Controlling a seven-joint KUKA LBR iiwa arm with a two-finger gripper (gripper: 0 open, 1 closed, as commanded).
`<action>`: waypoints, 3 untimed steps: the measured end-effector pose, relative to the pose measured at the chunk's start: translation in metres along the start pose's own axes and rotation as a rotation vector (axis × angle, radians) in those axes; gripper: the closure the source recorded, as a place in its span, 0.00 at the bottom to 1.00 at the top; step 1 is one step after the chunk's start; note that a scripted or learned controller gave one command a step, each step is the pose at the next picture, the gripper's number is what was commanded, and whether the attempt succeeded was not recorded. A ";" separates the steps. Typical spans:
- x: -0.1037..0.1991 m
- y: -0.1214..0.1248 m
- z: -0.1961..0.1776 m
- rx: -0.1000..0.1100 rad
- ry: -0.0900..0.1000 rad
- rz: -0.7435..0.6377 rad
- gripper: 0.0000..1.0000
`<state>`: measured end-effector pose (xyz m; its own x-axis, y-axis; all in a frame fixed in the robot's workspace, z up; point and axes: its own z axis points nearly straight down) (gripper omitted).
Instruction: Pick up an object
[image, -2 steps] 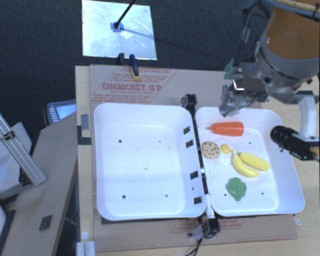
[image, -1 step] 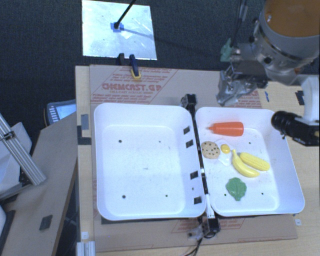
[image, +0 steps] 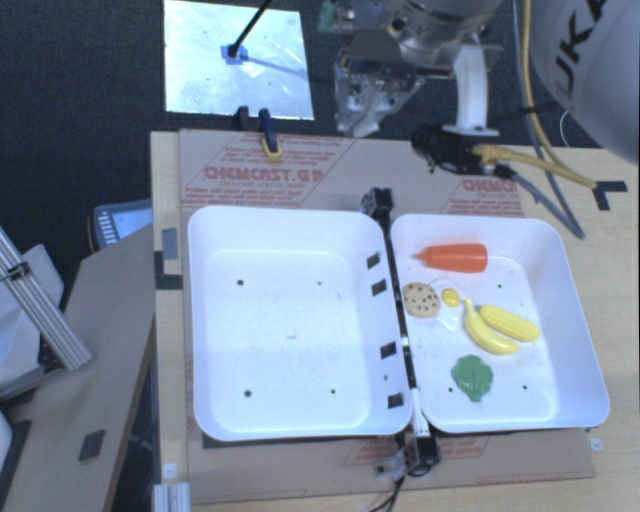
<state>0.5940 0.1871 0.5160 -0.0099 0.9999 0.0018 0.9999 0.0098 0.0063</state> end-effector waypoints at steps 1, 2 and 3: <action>0.003 -0.091 0.180 0.025 -0.006 0.005 1.00; 0.002 -0.086 0.171 0.006 -0.001 0.009 0.00; -0.028 -0.007 0.305 0.011 -0.006 0.014 0.00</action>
<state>0.5895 0.1594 0.2108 0.0037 1.0000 -0.0045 1.0000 -0.0037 -0.0046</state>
